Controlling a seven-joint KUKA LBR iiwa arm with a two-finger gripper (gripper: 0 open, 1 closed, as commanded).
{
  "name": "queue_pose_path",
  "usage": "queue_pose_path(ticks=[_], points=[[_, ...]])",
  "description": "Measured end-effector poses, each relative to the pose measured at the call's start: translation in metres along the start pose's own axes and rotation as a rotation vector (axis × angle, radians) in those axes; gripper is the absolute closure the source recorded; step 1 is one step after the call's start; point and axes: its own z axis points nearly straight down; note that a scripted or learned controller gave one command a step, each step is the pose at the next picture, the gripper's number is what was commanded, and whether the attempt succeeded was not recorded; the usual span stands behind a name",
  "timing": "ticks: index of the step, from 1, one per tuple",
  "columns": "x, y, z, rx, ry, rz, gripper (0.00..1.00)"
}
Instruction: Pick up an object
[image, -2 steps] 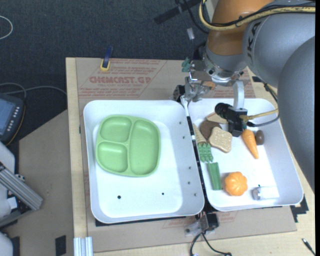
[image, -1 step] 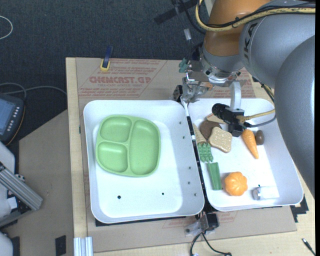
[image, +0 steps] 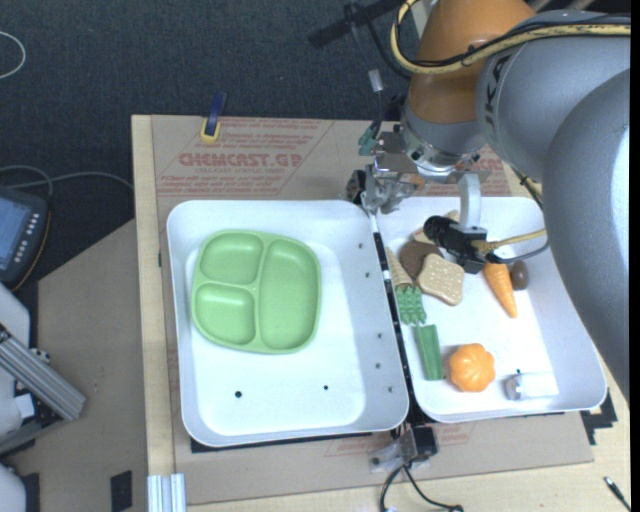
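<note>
A green plate (image: 257, 291) is seen in the left bin (image: 190, 385). In the right bin (image: 565, 385) a cracker (image: 441, 279), carrot (image: 500, 287) and orange fruit (image: 471, 367) are found. The gripper (image: 380, 195) is poised over the bins' far junction; its jaws' state cannot be told.

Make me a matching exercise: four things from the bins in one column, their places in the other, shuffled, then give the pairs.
Things:
1. green divided plate
2. small orange pumpkin
3. carrot
4. green stick

Places:
A. right bin, beside the centre divider
B. left bin
C. right bin, near its front edge
D. right bin, right of the cracker

Pairs: 1-B, 2-C, 3-D, 4-A
</note>
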Motion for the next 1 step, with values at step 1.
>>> queue_pose_path(ticks=[1], points=[[0.0030, -0.0132, -0.0075, -0.001, 0.000, 0.000, 1.00]])
